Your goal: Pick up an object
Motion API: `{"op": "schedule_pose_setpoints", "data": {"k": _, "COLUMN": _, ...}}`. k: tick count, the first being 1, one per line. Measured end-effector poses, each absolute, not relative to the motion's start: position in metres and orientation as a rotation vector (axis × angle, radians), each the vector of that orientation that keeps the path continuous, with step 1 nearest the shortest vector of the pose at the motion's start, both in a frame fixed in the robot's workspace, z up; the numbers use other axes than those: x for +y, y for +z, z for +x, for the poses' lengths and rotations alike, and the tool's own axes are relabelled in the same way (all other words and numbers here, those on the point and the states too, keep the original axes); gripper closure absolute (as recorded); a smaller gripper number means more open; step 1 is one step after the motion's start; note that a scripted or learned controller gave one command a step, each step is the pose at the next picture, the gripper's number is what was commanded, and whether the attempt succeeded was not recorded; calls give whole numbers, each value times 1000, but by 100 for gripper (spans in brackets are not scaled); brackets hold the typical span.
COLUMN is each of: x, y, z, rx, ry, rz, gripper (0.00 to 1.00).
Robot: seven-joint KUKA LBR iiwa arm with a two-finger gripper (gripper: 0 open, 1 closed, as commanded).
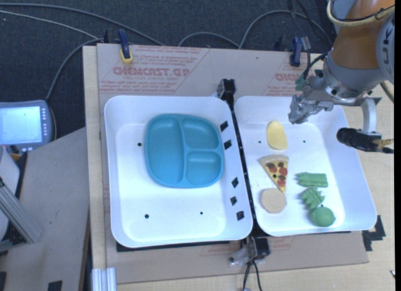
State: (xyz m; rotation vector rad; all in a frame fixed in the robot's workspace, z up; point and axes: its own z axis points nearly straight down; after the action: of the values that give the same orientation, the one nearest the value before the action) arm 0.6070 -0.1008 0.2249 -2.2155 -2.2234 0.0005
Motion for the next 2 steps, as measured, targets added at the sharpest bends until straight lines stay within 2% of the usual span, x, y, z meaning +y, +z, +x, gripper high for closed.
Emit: {"op": "schedule_pose_setpoints", "data": {"k": 2, "x": 15, "y": 237, "z": 617, "rx": -2225, "ry": -2, "rz": -2219, "gripper": 100}}
